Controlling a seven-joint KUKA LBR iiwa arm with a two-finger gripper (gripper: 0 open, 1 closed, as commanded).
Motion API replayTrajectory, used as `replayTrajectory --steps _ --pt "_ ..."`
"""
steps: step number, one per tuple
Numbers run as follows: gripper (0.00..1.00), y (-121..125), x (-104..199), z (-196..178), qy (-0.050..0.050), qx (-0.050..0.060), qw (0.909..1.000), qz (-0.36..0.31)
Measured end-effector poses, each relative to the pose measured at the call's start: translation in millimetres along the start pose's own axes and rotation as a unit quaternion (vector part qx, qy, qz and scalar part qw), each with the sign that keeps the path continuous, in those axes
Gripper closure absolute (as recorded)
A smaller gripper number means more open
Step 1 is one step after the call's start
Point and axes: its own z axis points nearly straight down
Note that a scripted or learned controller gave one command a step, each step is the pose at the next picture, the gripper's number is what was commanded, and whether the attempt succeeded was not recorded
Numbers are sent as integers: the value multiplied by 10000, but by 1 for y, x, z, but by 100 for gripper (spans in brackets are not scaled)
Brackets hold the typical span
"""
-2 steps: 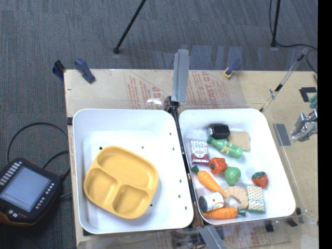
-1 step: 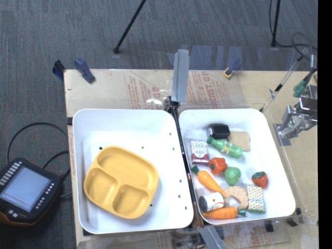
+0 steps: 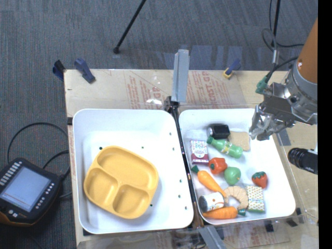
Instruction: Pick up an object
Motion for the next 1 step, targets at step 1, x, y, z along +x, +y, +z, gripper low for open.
replayTrajectory --steps 1 --pt "100 70 53 66 -3 18 9954 -960"
